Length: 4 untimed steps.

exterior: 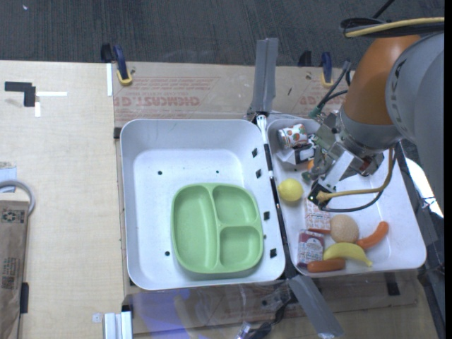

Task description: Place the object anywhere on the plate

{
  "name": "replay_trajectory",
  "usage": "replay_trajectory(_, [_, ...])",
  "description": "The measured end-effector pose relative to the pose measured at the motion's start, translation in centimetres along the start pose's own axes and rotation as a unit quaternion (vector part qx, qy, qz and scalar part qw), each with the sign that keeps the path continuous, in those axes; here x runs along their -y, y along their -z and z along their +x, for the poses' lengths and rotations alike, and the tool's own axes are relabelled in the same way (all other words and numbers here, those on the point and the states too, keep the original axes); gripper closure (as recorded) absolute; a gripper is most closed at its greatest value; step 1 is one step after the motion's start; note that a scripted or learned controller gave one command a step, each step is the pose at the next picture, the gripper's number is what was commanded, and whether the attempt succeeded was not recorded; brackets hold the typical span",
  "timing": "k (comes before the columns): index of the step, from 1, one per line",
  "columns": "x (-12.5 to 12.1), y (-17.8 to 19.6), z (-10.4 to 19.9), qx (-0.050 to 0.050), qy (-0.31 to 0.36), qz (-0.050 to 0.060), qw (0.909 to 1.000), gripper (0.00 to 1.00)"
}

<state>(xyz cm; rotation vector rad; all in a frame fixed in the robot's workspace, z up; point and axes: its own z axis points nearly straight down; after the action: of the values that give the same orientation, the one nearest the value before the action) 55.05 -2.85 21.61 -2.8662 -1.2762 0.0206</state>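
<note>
The pale wooden worktop (pixel 63 161) fills the left of the frame. A black L-shaped mark (pixel 21 91) with white tape sits at upper left. A brown paper bag (pixel 12 260) lies at the lower left edge. Blue clamps (pixel 119 63) grip the cardboard sheet (pixel 187 94) at upper centre, against dark grey floor (pixel 176 13).

Green plate (pixel 217 228) in left bin (pixel 141 189)

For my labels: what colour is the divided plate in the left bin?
Light green, the plate; seen best in the camera view.
</note>
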Motion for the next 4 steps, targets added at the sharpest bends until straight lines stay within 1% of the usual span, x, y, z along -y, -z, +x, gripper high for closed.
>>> replay_trajectory(1, [1.7, 0.4, 1.3, 0.0, 0.07, 0.0, 0.9976, 1.0])
replay_trajectory(2, [-9.0, 7.7, 6.1, -0.001, 0.035, -0.002, 0.9994, 1.0])
replay_trajectory(3, [0.1, -0.2, 9.8, 0.0, -0.083, -0.001, 0.9966, 1.0])
replay_trajectory(4, [11.9, -2.2, 16.1, 0.0, -0.11, -0.002, 0.9939, 1.0])
